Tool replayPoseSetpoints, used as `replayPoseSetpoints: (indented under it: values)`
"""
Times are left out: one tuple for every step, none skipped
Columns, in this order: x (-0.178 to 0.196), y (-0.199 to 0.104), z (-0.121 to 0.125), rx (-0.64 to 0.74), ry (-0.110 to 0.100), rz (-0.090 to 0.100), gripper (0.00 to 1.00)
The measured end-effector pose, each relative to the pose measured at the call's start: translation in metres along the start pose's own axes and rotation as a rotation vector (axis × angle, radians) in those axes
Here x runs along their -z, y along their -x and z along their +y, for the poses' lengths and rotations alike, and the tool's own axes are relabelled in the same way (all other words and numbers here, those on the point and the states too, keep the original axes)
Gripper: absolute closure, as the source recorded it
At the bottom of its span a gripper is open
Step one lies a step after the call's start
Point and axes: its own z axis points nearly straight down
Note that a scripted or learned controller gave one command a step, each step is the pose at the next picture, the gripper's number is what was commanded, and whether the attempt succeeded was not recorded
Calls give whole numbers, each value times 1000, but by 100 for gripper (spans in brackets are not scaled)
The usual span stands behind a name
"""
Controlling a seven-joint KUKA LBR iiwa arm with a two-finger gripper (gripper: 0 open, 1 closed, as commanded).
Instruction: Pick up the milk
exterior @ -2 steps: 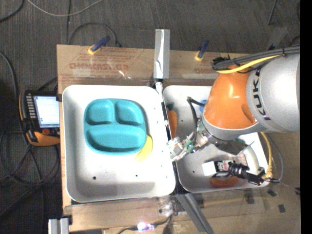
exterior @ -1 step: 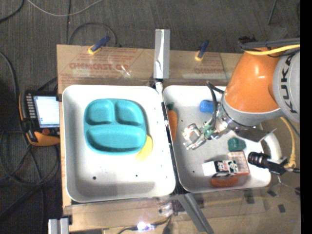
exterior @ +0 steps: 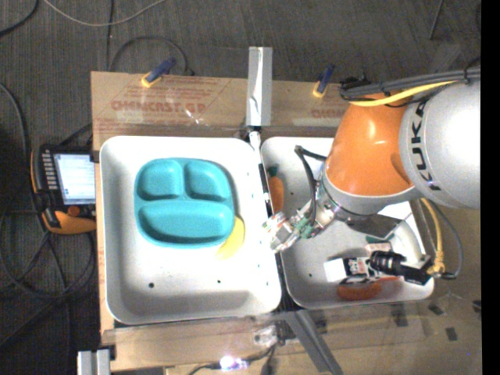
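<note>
My arm [exterior: 367,162] bends over the right bin [exterior: 312,299].
My hand [exterior: 283,231] hangs by its left wall; open or closed, I cannot tell.

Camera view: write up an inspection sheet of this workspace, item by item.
Surface: left bin and right bin, both white, side by side on a cardboard sheet.
Job's things: nothing seen; the arm covers much of the right bin.
Clutter: teal divided tray in the left bin, with a yellow thing at its lower right edge; orange thing by the right bin's left wall; red-orange thing near its front wall.
Grippers: gripper low over the right bin's left side, by the dividing walls.
Cables: loose cables on the floor.
Surroundings: grey carpet; screened pendant left of the bins; clamps on the cardboard.
</note>
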Motion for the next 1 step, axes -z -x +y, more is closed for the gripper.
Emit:
replayPoseSetpoints:
  values:
    - [8,0,0,-1,-1,1,100]
